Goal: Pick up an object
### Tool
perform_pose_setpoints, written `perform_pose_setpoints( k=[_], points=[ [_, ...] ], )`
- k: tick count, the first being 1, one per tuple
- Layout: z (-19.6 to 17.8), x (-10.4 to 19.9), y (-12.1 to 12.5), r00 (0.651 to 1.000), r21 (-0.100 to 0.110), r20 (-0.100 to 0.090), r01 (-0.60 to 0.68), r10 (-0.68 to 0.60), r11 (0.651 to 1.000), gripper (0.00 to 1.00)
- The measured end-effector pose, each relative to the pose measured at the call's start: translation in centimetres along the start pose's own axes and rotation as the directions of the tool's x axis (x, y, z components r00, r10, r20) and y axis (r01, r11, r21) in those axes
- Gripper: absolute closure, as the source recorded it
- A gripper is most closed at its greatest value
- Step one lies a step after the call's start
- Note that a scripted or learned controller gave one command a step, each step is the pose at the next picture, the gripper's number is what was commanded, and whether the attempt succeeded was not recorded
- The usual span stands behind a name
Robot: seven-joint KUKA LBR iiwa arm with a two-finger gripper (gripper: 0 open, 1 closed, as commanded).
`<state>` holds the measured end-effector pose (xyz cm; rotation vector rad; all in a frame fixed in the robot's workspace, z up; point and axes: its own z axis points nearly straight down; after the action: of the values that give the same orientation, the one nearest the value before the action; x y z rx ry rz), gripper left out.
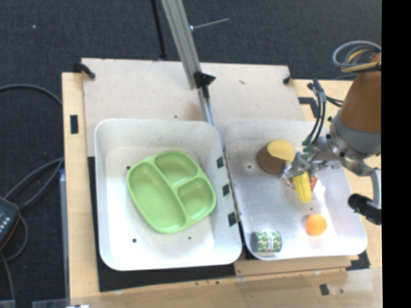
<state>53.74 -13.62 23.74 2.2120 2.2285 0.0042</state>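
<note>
Green divided plate [171, 190] in left bin [109, 146], well left of claw. Green can [266, 240] near front rim of right bin [244, 140], below-left of claw. Brown-yellow object [275, 156] just left of claw. Claw [299, 172] low over yellow corn [302, 188], touching; grip state: can't tell. Orange ball [315, 224] below claw.

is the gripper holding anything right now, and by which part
Cannot be told: the gripper sits right at the top end of the yellow corn cob in the right white bin, but no grasp shows.
</note>
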Motion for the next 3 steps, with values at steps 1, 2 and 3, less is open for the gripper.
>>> perform_pose_setpoints(
  k=[1, 2, 3],
  points=[
    [0.3, 4.6, 3.0, 1.0, 0.001, 0.0, 0.0, 0.0, 1.0, 1.0],
    [0.6, 10.5, 4.8, 1.0, 0.001, 0.0, 0.001, -0.001, 1.0, 1.0],
    [0.7, 14.6, 7.2, 1.0, 0.0, 0.0, -0.001, 0.001, 1.0, 1.0]
  ],
)
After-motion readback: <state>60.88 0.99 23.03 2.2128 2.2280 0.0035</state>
